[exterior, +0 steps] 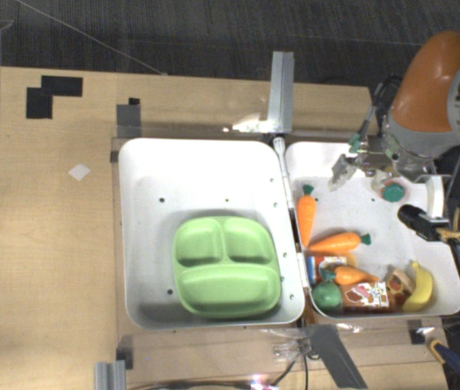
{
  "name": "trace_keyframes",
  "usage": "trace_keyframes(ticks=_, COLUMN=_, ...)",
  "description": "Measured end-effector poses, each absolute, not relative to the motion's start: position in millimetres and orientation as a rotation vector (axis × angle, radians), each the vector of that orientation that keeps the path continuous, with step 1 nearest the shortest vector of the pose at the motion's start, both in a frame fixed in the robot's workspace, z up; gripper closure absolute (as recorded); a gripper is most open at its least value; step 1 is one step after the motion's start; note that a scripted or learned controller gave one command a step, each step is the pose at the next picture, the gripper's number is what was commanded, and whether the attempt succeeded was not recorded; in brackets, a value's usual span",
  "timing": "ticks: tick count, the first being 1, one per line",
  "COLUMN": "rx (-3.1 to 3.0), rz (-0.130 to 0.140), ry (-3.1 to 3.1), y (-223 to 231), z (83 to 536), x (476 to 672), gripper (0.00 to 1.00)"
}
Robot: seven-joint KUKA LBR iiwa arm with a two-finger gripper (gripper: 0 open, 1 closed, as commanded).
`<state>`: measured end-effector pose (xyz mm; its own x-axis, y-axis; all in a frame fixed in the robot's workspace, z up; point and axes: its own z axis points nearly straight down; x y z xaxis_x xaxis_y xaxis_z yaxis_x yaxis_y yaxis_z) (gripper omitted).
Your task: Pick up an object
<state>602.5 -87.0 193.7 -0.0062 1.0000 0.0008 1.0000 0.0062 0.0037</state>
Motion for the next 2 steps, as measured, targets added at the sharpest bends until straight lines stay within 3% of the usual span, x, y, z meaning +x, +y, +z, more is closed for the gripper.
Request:
trace_keyframes(ticks=1, rx=2.168, rz=0.004, ry=2.267, y=-150.1, z=165.1, x=610.0, gripper=0.0)
trace_keyframes(ticks=2, rx=2.221, rz=0.003, ry=2.216, y=-203.2, z=110.6, x=600.5, gripper=0.0)
